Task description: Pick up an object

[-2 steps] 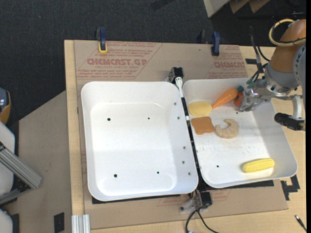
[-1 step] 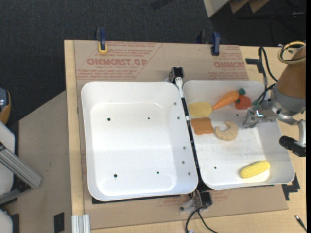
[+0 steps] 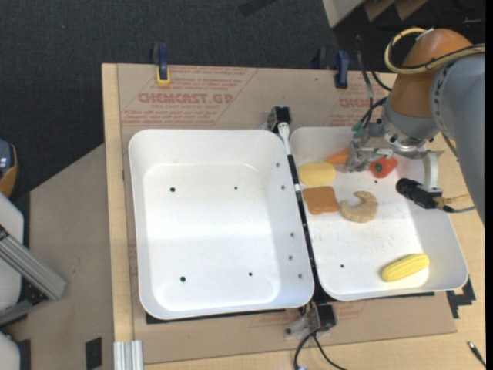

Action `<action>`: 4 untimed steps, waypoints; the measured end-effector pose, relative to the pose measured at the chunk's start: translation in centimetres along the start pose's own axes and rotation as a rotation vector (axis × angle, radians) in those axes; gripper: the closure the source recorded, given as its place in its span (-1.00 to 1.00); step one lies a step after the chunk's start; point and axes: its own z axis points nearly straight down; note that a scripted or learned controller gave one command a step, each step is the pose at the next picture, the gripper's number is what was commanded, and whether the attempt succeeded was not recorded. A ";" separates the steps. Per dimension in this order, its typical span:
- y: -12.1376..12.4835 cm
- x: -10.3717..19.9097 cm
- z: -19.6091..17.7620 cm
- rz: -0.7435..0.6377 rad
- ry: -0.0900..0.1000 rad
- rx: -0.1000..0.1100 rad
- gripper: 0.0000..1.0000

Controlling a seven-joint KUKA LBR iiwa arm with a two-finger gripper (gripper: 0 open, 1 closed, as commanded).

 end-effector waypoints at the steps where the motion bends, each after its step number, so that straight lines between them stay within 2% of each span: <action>1: 0.3 0.6 0.9 0.011 -0.004 0.021 1.00; 2: 0.3 0.3 1.0 0.011 0.001 0.021 1.00; 3: -0.3 -1.2 0.7 0.010 0.000 0.001 1.00; 4: -1.5 -6.4 0.5 0.010 0.001 -0.006 1.00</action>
